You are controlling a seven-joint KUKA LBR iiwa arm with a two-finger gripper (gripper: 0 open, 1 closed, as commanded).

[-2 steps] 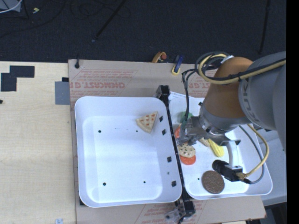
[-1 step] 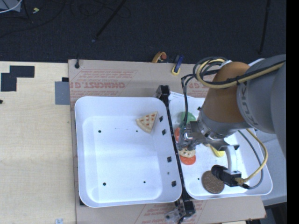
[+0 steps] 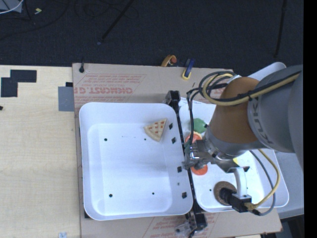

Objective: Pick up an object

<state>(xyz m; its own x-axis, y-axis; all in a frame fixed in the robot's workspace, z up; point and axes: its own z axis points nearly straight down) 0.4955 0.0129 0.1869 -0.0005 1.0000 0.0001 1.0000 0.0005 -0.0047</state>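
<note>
One fixed camera looks down at a slant on both bins (image 3: 89, 133), the arm (image 3: 247, 118) entering from the right.

Brown cardboard sheet (image 3: 114, 86) lies under both bins, with mirrored red print near its far edge; light wooden bench top (image 3: 34, 152) extends to left; dark grey and black patches (image 3: 22, 78) sit on wood near far left; yellow-and-blue clip (image 3: 187, 69) and orange clip (image 3: 169, 60) grip cardboard's far edge; dark floor (image 3: 148, 19) beyond bench, thin cables (image 3: 20, 1) at top left.
</note>
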